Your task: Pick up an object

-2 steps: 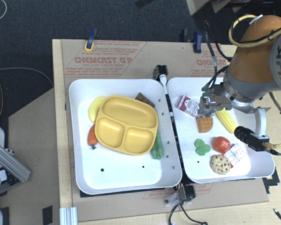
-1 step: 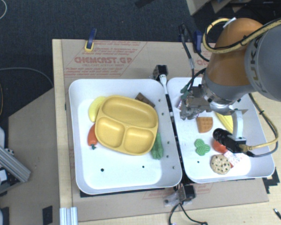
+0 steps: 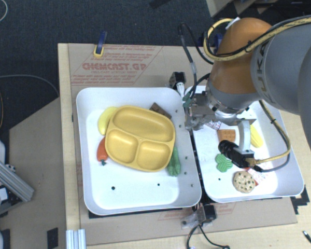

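Observation:
My gripper hangs over the left edge of the right bin, close to the divide between the two bins, with the orange-banded wrist above it. In the right bin lie an orange square cracker, a yellow piece, a green piece and a round speckled cookie. The cracker is just right of the gripper. I see nothing held in it.
The left bin holds a large yellow divided plate, turned at a slant. Around it lie a yellow banana-like piece, a red-orange pepper, a green vegetable and a brown piece.

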### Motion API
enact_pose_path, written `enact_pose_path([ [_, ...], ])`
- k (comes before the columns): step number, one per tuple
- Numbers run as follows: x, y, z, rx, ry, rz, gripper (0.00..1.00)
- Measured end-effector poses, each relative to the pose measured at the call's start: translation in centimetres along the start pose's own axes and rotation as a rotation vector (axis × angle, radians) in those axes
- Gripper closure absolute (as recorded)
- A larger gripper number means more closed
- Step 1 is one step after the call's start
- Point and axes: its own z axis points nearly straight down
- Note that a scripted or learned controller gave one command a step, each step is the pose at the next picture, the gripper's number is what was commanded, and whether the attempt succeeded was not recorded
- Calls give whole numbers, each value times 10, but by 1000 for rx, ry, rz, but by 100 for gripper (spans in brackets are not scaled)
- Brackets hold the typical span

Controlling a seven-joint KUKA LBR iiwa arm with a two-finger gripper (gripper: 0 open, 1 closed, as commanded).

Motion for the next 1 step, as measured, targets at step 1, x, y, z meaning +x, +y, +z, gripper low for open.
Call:
enact_pose_path([
  [1,-6,-5,2,3,-1,5,100],
])
